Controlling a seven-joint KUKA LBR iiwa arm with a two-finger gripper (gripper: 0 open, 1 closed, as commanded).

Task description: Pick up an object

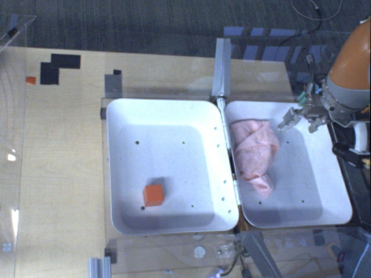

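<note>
A crumpled pink cloth (255,153) lies along the left side of the right bin (324,207). A small orange block (153,195) rests near the front of the left bin (174,114). My gripper (302,119) hangs over the back right part of the right bin, to the right of the cloth's top end. Its two fingers are spread apart with nothing between them. The orange wrist band (352,62) sits above it at the view's right edge.
A grey metal divider post (221,68) stands behind the gap between the bins. Black blocks (58,67) and a small orange tag (31,80) lie on the wooden bench at the far left. Cables and dark fixtures crowd the right edge.
</note>
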